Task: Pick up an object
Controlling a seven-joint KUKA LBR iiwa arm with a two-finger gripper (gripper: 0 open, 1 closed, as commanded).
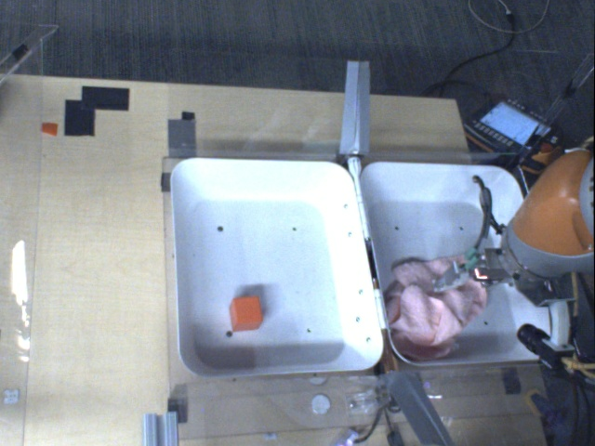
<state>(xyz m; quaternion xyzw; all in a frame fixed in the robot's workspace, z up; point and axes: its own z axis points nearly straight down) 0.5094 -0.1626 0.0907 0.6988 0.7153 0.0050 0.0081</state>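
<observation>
A crumpled pink cloth (429, 308) lies in the near part of the right bin (418, 198). An orange block (246, 313) sits in the near left part of the left bin (270, 203). My gripper (462, 275) reaches in from the right and is down at the cloth's upper right edge, touching or pressing into the fabric. The orange band of the arm (556, 214) hangs over the right bin's right side. The fabric hides how the fingertips stand.
A metal divider post (355, 110) rises between the bins at the back. Black blocks (91, 108) and a small orange piece (49, 129) lie on the bench at far left. A cable (483, 203) hangs by the arm.
</observation>
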